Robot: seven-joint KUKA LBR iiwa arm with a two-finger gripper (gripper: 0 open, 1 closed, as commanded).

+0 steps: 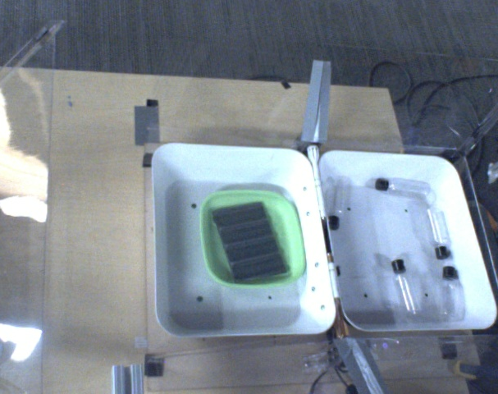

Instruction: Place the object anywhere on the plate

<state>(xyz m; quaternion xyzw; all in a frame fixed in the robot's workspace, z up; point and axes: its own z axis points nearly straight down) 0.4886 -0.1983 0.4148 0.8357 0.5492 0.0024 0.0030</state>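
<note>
Already, a dark ridged block lies on the green plate in the left bin, long axis slanted; claw's state: cannot tell.

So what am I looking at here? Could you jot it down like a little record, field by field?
left bin: white, holds a green plate
green plate: square with rounded corners, near the bin's middle
dark ribbed block: lies flat on the plate, turned at a slant
right bin: white, holds several clear vials
clear vials: black caps, scattered, lying on their sides
bench: pale wood
</note>
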